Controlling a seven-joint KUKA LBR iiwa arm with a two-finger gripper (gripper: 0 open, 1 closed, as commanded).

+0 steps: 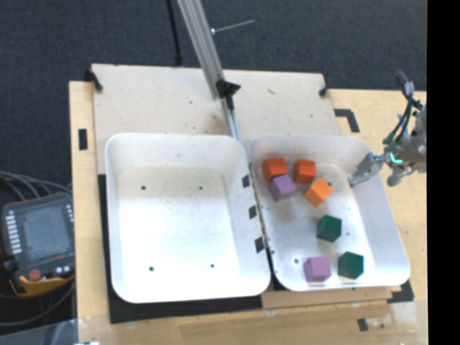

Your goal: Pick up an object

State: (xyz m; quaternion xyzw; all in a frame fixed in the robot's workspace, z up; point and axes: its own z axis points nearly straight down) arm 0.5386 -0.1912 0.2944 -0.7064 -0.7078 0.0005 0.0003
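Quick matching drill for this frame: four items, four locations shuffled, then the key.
Items:
1. end effector
2. left bin
3. lone orange cube
4. corner green cube

Locations:
A. right bin, near its front right corner, beside a purple cube
B. over the right bin's right rim
C. left of the divider, holding no cubes
D. right bin, right of the upper purple cube

Pairs: 1-B, 2-C, 3-D, 4-A
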